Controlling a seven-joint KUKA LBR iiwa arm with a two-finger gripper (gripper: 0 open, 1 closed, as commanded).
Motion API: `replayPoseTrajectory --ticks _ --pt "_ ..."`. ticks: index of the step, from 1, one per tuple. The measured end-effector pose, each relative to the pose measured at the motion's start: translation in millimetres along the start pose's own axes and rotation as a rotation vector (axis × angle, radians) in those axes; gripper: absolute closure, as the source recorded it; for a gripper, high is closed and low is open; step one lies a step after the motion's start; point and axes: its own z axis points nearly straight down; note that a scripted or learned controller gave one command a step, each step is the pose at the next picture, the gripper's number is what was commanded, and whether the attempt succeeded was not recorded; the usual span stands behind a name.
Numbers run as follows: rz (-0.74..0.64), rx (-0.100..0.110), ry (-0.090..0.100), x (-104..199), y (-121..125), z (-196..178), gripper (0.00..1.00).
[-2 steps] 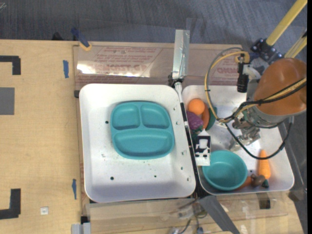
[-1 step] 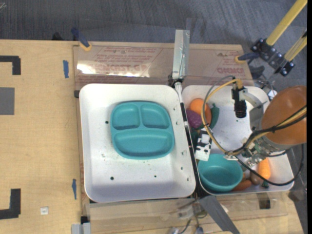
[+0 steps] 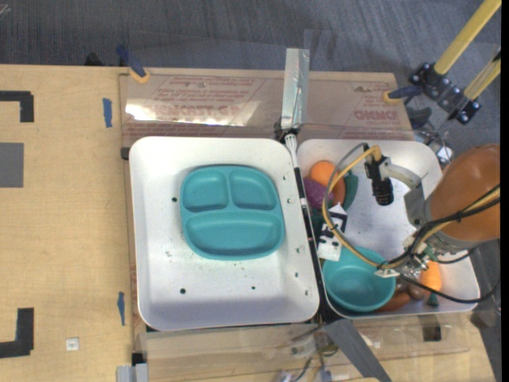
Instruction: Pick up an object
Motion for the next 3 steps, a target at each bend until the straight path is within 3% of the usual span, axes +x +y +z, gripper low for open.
replayPoseTrajectory --ticks 1,2,3 --pt "-0.355 0.001 -0.012 44 21 1 1.0" --pt "-0.335 -0.006 -0.007 36 -14 2 1.0" --pt "-0.689 -0.005 -0.008 16 -45 2 1.0"
